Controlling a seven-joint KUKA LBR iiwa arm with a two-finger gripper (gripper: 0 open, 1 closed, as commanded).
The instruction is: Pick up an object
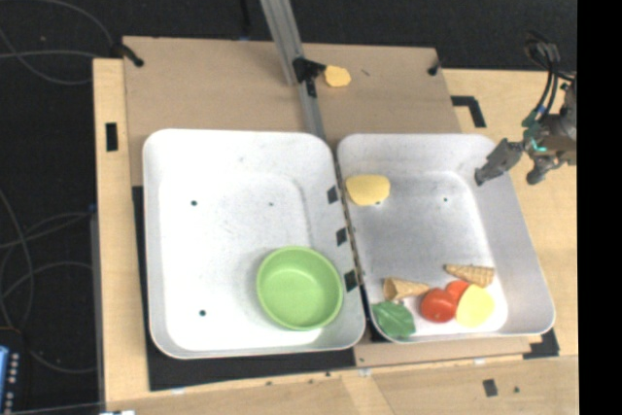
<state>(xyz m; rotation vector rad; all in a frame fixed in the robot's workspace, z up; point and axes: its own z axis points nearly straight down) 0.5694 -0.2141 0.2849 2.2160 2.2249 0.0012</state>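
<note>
Single fixed camera above bench (243, 92), slanted downward, both bins (175, 209) in frame.

A bowl (299, 287) sits in the left bin (194, 170) — small items (439, 296) cluster at the right bin's (418, 160) near edge.

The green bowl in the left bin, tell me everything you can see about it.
The green bowl is round, light lime green and looks like smooth plastic, with a slightly thicker rim and a plain inside that holds nothing. It stands upright, mouth up, on the floor of the left bin, in that bin's near right corner, close to the wall next to the right bin. No other object touches it, and the gripper is far off, at the right bin's far edge.
</note>
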